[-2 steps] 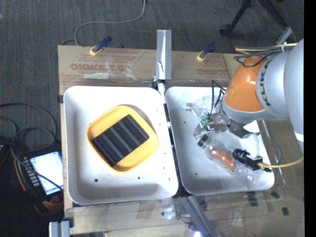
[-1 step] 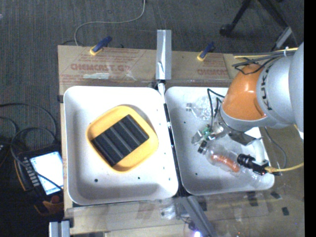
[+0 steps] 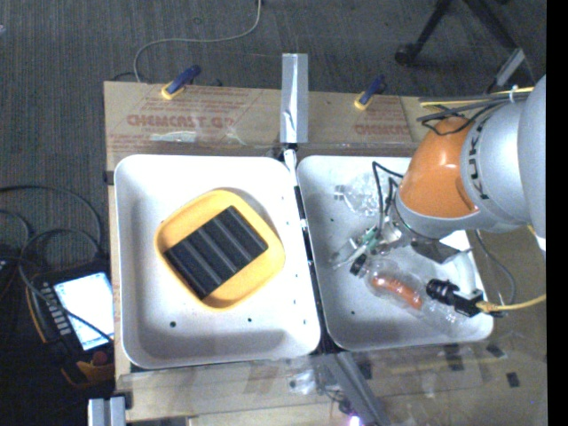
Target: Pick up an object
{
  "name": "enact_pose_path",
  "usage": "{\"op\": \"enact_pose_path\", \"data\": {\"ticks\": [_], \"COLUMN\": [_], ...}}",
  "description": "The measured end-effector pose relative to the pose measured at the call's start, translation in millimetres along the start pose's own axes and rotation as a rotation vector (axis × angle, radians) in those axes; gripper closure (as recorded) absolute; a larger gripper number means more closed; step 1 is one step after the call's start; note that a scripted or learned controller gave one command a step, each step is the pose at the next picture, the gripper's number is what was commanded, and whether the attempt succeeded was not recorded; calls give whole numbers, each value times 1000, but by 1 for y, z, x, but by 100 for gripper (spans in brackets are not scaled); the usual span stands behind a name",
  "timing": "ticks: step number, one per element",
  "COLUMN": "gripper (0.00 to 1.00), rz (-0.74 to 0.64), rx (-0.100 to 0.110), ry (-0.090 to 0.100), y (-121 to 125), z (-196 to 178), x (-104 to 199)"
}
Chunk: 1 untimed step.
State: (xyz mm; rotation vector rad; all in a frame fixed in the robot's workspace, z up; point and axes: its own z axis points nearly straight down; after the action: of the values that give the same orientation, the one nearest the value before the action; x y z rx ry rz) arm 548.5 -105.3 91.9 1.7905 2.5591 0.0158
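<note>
In the camera view, at 3 o'clock, the arm [image 3: 470, 171] hangs low over the right bin [image 3: 342, 322], and its end effector [image 3: 377, 238] sits among small clutter; I cannot tell its state. A clear bottle [image 3: 404, 289] lies at 4 o'clock, near it. The yellow object [image 3: 222, 247] fills the left bin [image 3: 142, 185] at 9 o'clock. The step seems the reach; next it must close on one item.

Tray [image 3: 221, 248] in left bin [image 3: 142, 185]; bottle [image 3: 404, 288] in right bin [image 3: 333, 313].
</note>
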Motion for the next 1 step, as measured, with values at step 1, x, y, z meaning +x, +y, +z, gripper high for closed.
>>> {"op": "enact_pose_path", "data": {"ticks": [1], "gripper": [100], "rz": [-2], "rx": [-5], "ry": [4], "y": [3], "z": [-11], "x": [2]}}
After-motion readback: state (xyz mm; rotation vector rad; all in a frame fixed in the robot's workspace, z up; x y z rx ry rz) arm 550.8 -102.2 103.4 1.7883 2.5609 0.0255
